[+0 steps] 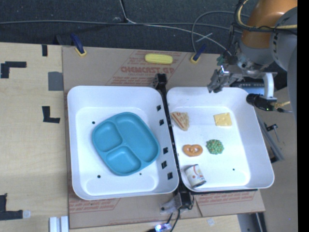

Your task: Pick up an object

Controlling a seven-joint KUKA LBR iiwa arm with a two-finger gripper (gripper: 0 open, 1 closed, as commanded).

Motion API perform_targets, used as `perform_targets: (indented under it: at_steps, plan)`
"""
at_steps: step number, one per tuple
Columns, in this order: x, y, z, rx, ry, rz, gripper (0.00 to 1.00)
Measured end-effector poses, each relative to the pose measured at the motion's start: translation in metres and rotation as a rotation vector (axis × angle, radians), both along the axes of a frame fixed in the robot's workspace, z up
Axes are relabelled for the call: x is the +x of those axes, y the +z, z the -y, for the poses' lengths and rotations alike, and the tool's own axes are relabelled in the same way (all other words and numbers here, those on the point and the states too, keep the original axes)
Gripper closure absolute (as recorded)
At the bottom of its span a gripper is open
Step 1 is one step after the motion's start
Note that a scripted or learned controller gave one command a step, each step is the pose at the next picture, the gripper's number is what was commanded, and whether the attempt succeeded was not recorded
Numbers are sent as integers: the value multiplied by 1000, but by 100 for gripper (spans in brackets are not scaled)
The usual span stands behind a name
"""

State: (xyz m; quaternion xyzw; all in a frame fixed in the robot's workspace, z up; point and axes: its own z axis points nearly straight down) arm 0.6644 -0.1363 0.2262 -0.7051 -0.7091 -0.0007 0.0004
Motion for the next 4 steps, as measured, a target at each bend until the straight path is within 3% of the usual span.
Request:
perform_targets:
  at_steps: [2, 4]
  plan:
    - [-15, 11, -110, -1, 0, -3, 100]
    - [-11, -8, -231, -1, 0, -2, 100]
